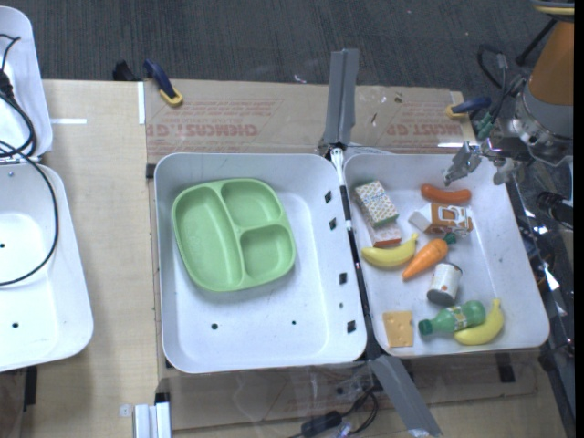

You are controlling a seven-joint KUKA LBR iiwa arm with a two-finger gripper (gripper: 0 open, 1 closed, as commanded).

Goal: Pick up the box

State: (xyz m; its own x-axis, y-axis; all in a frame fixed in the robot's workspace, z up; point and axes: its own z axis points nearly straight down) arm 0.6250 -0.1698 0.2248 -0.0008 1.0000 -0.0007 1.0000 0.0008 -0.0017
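The box [376, 203] is a small carton with a green and white pattern. It lies flat in the left part of the right bin [522, 272], near the divider between the bins. My gripper [464, 164] hangs over the far edge of that bin, up and to the right of the box and well apart from it. It sits just above a red sausage [446, 192]. The arm's orange band [553, 71] is at the upper right.
Around the box lie a banana [391, 254], a carrot [427, 257], an orange carton [451, 218], a can [443, 284], a green bottle [453, 320], a second banana [482, 328] and a cracker [398, 328]. A green divided plate [234, 234] lies in the left bin [182, 336].
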